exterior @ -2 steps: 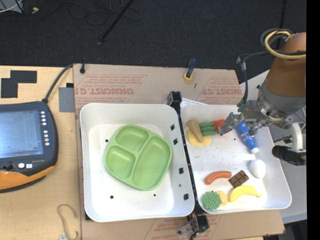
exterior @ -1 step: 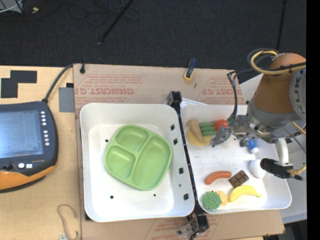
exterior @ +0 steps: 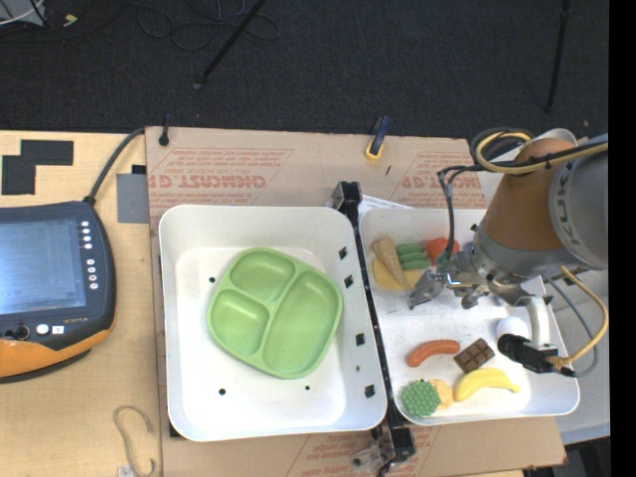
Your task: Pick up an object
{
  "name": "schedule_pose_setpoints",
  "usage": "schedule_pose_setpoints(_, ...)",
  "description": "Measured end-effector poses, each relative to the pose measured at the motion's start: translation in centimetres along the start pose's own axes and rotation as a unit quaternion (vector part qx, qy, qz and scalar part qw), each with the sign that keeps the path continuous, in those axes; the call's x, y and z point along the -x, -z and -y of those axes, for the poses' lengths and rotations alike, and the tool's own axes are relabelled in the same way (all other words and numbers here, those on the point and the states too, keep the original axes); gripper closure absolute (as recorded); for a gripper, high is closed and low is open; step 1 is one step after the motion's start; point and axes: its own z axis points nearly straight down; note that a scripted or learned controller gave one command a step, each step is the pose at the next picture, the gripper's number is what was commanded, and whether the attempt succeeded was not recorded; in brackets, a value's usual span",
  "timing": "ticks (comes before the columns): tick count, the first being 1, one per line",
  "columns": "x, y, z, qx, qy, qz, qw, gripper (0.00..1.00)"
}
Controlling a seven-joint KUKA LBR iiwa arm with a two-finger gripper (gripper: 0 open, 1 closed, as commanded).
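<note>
The right white bin holds several toy foods. A tan piece, a green piece and an orange piece lie together at its far left. Toward the front lie a red sausage, a brown chocolate bar, a yellow banana and a green knobbly ball. My gripper hangs low over the bin's middle, just right of the tan and green pieces and behind the sausage. Nothing shows in its grasp.
The left bin holds a green divided plate. A divider runs between the bins. A tablet-like pendant lies at the far left of the bench. Cables and a black part trail beside the arm's wrist.
</note>
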Motion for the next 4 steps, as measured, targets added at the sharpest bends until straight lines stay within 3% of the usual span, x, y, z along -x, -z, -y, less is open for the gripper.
schedule_pose_setpoints(1,-0.3,-2.9,0.0,0.002,0.0,0.0,1.0,0.0)
schedule_pose_setpoints(2,-0.1,-1.8,0.0,0.001,-0.003,0.0,1.0,1.0)
schedule_pose_setpoints(4,0.4,8.5,0.8,0.005,-0.003,0.001,1.0,1.0)
